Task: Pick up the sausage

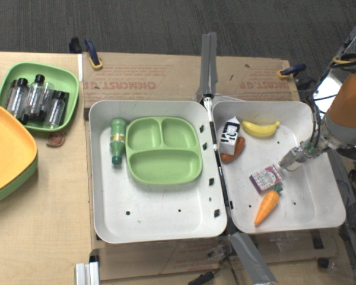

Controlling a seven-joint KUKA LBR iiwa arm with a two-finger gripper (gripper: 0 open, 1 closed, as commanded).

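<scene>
While the gripper (291, 160) hangs over the right bin (320, 218), just right of the purple packet (265, 179), I cannot tell how it is set. Well left of that packet, the brown sausage (234, 151) lies against the bin's left wall, partly under a black-and-white carton (229, 133). Below the packet lies a carrot (267, 206); above it, a banana (260, 127).

The cardboard sheet (166, 79) under the bins bears upside-down red print, apparently "CHEMCRAFT", printed twice
</scene>
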